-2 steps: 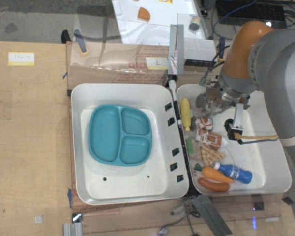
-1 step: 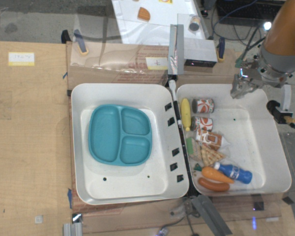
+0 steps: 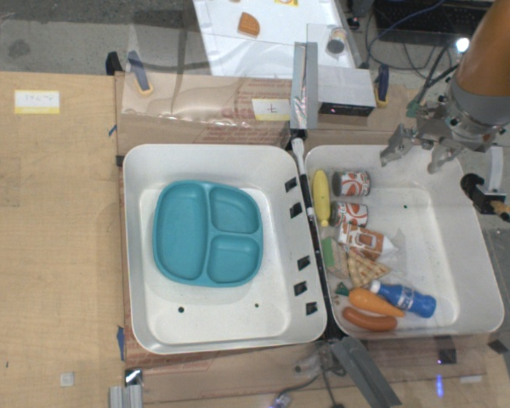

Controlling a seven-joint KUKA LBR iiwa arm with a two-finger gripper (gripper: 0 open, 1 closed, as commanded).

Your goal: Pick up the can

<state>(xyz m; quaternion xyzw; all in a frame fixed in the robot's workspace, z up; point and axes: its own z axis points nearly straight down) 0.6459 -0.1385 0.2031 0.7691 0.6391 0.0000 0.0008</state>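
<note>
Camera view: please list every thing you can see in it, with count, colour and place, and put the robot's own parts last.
bins: 2, white, side by side on the bench
divided plate: 1, teal, in the left bin
banana: 1, yellow, right bin, along its left wall
cans: 2, red and white, lying beside the banana in the right bin
snack packet: 1, red and white, right bin, below the cans
bottle: 1, blue with white cap, right bin, near its front
carrot: 1, orange, beside the bottle
sausage: 1, reddish, at the front wall
arm: 1, grey with orange band, upper right
gripper: 1, grey, open, above the right bin's back edge
</note>
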